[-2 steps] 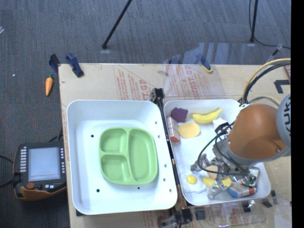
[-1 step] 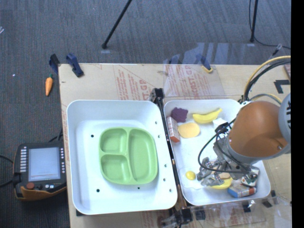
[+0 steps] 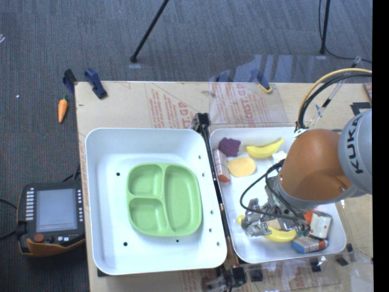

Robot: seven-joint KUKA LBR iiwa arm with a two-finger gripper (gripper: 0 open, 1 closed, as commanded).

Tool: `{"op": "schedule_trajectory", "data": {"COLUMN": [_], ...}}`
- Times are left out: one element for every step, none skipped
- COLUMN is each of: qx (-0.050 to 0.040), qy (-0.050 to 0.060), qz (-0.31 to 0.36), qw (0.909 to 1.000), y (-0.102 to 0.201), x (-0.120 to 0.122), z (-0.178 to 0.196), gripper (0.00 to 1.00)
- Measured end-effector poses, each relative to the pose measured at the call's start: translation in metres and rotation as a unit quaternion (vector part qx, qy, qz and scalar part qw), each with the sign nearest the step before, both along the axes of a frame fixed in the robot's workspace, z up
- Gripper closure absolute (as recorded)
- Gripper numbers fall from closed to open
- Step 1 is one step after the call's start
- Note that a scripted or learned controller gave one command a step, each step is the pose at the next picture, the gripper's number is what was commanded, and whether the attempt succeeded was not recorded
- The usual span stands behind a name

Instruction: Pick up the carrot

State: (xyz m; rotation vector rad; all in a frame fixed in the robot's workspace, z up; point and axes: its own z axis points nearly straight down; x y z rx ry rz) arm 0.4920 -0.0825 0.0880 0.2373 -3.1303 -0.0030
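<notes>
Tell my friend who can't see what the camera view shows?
A grey and orange robot arm reaches its gripper down into the right white bin, among toy foods such as a yellow banana. The left bin holds a green divided plate. A small carrot lies on the floor, far left.

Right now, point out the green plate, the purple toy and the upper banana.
green divided plate [image 3: 164,199], camera view, centre ridge.
purple toy [image 3: 229,146], camera view, middle of its top.
upper banana [image 3: 265,149], camera view, mid-curve.
</notes>
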Motion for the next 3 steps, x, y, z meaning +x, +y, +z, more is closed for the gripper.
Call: {"op": "schedule_trajectory", "data": {"qx": [0.0001,0.0008,-0.0009], "qy": [-0.005,-0.002,-0.003], "qz": [0.139,0.139,0.162], "qw": [0.9902,0.9903,0.9867], "y": [0.037,0.037,-0.037], "x": [0.051,0.05,0.031], "z": [0.102,0.099,0.117], "gripper": [1.0,0.0,0.0]}}
